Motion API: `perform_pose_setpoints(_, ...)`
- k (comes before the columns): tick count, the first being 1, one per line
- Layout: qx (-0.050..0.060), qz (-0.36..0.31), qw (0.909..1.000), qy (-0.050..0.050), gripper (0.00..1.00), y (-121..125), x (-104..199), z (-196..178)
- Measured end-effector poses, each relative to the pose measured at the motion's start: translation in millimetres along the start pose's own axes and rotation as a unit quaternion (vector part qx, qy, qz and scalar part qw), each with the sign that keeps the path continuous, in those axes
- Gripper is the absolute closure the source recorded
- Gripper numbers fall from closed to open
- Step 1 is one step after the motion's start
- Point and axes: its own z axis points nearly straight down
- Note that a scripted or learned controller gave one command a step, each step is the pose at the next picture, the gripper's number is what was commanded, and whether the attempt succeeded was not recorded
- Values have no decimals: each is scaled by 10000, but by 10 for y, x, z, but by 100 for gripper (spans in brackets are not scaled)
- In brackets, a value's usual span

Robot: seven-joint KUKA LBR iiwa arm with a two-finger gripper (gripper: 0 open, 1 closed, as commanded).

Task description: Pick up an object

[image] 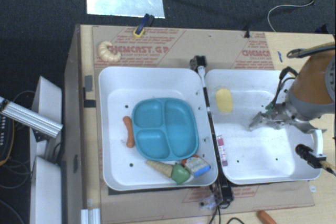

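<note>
Currently I log the gripper (258,122) low over the right bin (252,168) floor, whether spread or pinched I cannot tell, nothing visibly held, with the yellow object (224,99), the likeliest pick, lying apart by the bin's left wall.

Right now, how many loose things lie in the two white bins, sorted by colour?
Blue: 1, the divided plate in the left bin
Orange: 1, the sausage left of the plate
Yellow: 1, the yellow lump in the right bin
Mixed colours: 1 cluster, the cone and small items below the plate; their separate count is unclear
Total: 4
</note>
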Motion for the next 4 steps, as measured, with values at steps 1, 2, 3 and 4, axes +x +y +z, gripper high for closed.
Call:
perform_pose_setpoints(1, -24, -17, 10000, -4, 0, 704, -181, -446)
perform_pose_setpoints(2, -15, -22, 10000, 7, 0, 604, 347, -722)
perform_pose_setpoints(3, 2, -21, 10000, 13, 0, 748, 1032, -143)
perform_pose_setpoints(4, -12, -17, 10000, 0, 0, 1198, 683, -8)
